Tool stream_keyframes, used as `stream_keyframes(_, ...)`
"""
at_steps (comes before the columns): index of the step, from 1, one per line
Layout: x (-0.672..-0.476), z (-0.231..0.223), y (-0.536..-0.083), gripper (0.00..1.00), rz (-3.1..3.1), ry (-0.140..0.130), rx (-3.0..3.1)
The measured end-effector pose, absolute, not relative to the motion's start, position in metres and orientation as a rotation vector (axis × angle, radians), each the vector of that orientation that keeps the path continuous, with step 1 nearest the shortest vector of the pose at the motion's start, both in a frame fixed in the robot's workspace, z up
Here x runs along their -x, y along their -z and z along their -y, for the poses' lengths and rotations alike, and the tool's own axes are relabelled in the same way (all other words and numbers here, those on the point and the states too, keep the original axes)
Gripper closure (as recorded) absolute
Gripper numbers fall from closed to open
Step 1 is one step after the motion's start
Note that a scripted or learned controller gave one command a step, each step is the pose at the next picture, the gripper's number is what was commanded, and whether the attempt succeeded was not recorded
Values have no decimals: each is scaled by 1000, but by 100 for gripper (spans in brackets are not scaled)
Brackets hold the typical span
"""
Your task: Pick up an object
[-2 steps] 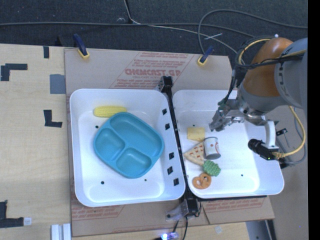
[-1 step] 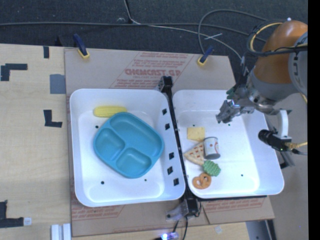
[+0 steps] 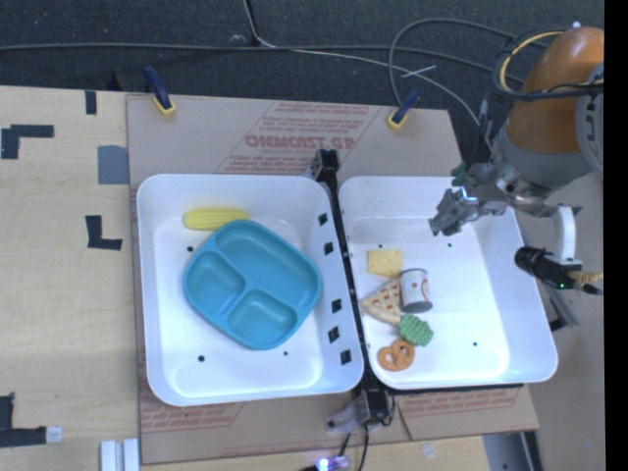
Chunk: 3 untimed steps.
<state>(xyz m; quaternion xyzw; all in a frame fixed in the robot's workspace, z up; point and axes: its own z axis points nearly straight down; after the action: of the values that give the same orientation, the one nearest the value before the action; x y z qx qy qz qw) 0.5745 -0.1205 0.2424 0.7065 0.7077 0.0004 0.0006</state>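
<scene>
The right bin (image 3: pixel 491 292) holds a yellow cheese square (image 3: pixel 385 262), a small grey can (image 3: pixel 414 288), a pizza slice (image 3: pixel 384 305), a green leafy piece (image 3: pixel 416 331) and a pretzel (image 3: pixel 395 355), all clustered at its left side. My gripper (image 3: pixel 449 216) hangs over the upper middle of that bin, up and to the right of the cheese square and apart from every object. Nothing shows between its dark fingers. The left bin (image 3: pixel 162 263) holds a blue divided plate (image 3: pixel 252 283) and a yellow corn cob (image 3: pixel 216 219).
A black divider (image 3: pixel 335 253) runs between the two bins. Both bins rest on a cardboard sheet (image 3: pixel 294 135) held by clamps at the back. Cables loop behind the arm at upper right. The right half of the right bin is bare white floor.
</scene>
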Motion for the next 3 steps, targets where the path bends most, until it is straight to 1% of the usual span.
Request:
stream_keyframes(1,-593,74,-231,100,-2228,1,-2216)
stream_keyframes(2,-608,23,-238,100,-2229,-1,-2216)
stream_keyframes(3,-621,-37,-241,100,-2231,-1,-2214)
